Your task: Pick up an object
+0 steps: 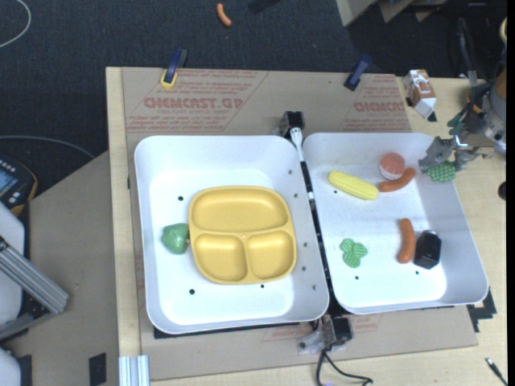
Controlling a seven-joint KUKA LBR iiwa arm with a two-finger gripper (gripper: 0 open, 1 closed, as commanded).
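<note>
Green toy [440, 172] sits at the right bin's [471, 252] far right rim, seemingly between my jaws, though I cannot tell if they are clenched. So near the rim, it may slip free on lifting.

left bin [153, 163]: divided tray [241, 233] in middle, leafy toy [175, 237] touching its left | right bin [471, 256]: corn [352, 185] behind clover-shaped toy [353, 252], sausage [406, 240] just left of block [426, 249]

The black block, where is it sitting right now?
The black block lies in the right bin, near its front right corner, just right of an orange sausage and touching or nearly touching it.
</note>
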